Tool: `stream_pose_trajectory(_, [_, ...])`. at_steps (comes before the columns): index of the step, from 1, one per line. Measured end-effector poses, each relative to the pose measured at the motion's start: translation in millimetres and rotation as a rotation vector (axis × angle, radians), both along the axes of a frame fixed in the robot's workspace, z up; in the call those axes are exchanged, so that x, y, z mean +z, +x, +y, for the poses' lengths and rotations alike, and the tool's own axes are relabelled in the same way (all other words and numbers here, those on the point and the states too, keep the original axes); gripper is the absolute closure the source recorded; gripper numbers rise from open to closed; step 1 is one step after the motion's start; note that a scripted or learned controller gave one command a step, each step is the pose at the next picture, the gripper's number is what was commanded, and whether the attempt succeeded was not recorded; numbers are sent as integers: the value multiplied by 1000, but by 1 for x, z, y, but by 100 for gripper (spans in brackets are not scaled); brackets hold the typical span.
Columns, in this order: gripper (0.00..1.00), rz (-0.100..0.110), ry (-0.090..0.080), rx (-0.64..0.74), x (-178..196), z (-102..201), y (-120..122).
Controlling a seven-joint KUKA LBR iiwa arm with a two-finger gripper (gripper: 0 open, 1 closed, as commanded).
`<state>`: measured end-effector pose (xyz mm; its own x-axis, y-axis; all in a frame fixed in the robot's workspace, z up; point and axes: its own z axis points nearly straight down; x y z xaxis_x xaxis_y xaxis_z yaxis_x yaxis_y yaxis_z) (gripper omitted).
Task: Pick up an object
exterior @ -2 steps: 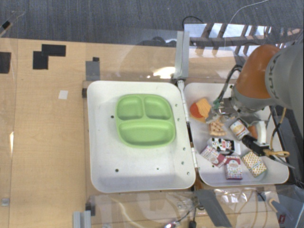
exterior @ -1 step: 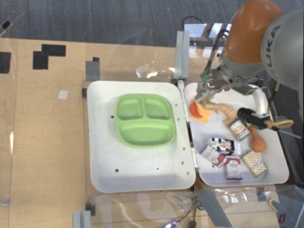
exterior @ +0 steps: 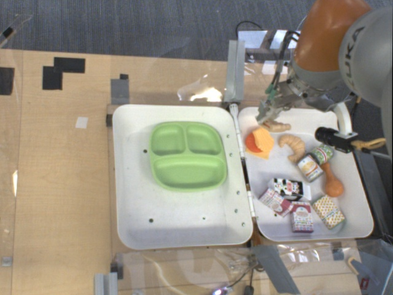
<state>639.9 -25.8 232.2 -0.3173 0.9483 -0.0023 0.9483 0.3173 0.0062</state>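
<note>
Hand [exterior: 268,112] low over right bin [exterior: 356,223]; just above ginger root [exterior: 277,126]

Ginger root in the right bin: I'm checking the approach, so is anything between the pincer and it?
Nothing visible. The pincer hovers just above the ginger root; the orange wedge lies beside it, not over it.

One camera covers it all, fixed high above the pale wooden bench [exterior: 55,183] and looking down at a slant, so the grey carpeted floor [exterior: 123,11] runs along the far edge. It stands well back, taking in both shallow white plastic bins whole: the left bin [exterior: 132,220] sits mid-frame, the right bin [exterior: 356,223] toward the right side. The grey arm with its orange band [exterior: 328,26] looms large at the far right, closest to the lens.
</note>
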Motion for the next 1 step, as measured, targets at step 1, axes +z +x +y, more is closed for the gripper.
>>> stream_pose_trajectory(1, [100,-2,-1,310,-35,16,30])
